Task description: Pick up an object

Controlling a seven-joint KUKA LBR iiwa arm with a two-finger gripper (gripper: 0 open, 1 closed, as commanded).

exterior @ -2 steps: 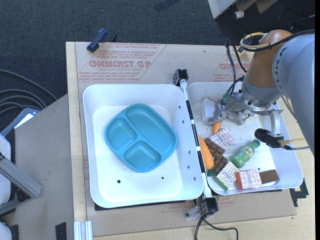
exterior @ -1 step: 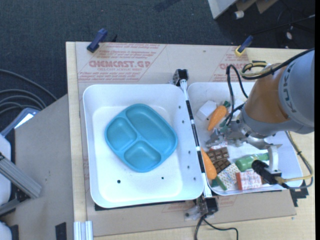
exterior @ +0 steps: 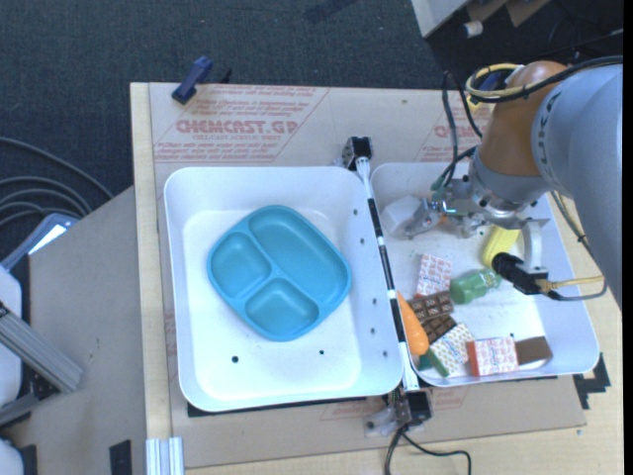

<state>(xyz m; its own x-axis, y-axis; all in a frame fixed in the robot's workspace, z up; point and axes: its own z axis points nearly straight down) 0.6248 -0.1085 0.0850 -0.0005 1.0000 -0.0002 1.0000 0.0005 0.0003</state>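
- Your arm (exterior: 554, 117) reaches in from the right, over the far part of the right bin (exterior: 584, 339).
- Gripper (exterior: 435, 211) hangs low at the bin's far left; whether it grips anything, you cannot tell.
- Near it lie a green bottle (exterior: 473, 286), a carrot (exterior: 415, 329), a chocolate bar (exterior: 432, 311) and a yellow item (exterior: 501, 241).
- Left bin (exterior: 198, 364): a blue divided plate (exterior: 279, 271).

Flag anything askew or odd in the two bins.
Nothing looks spilled or damaged. The blue divided plate lies at a slant in the left bin; the small items, including a carrot, lie jumbled in the right bin.
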